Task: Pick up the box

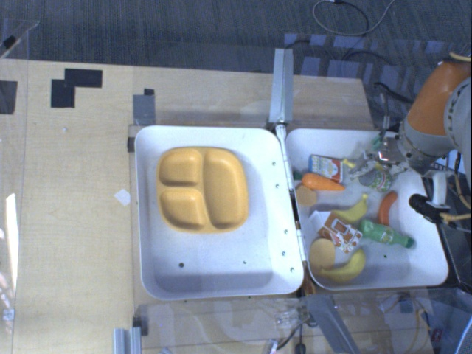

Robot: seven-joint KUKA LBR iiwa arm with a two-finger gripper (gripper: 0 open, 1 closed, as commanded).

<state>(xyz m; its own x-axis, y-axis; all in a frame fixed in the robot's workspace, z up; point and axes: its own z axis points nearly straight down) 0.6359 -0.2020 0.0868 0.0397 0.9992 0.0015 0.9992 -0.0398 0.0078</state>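
A small white carton box point(325, 167) with green and orange print lies at the back left of the right bin point(435, 271). A second orange and white box point(341, 234) lies nearer the front, tilted. My gripper point(381, 165) hangs low over the back of the right bin, a little to the right of the white carton and apart from it. A pale green item point(377, 178) sits right under it, and I cannot tell whether they touch.
Around the boxes lie a carrot point(322, 182), two bananas point(352, 209) point(345, 268), a red sausage point(386, 206), a green bottle point(385, 234) and a round bun point(321, 251). The left bin point(221, 271) holds a yellow divided plate point(203, 189).
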